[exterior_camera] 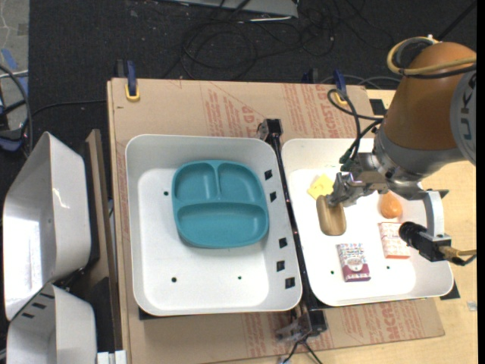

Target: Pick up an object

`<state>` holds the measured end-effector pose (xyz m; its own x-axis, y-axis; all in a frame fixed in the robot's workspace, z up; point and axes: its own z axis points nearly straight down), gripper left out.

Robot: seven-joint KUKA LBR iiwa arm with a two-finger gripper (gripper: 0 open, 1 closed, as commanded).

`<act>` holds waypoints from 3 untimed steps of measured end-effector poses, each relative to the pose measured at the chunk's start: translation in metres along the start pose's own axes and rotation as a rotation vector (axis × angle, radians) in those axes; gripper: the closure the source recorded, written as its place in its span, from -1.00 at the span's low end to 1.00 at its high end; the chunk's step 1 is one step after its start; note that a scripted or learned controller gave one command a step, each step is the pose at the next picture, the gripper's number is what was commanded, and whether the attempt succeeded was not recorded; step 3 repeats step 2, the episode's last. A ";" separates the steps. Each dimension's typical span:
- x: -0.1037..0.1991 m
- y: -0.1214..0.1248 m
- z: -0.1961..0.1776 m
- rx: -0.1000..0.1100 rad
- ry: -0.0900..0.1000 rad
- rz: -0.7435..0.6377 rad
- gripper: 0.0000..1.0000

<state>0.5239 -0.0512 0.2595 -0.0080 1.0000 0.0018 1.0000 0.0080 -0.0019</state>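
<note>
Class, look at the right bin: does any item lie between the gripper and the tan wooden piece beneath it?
Nothing visible does. The gripper hangs directly over the upper end of the tan wooden piece; the yellow block sits beside it, to the left, not between.

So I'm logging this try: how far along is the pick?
Nothing looks lifted yet. The tool is down in the right bin, at the top of the tan object; a grasp can't be confirmed. Closing on it and lifting remain. The teal tray sits in the left bin.
</note>
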 end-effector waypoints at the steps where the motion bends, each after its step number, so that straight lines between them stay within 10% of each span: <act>1: 0.047 -0.007 0.013 0.001 0.000 0.000 1.00; 3: 0.100 -0.009 0.007 -0.002 0.000 -0.001 1.00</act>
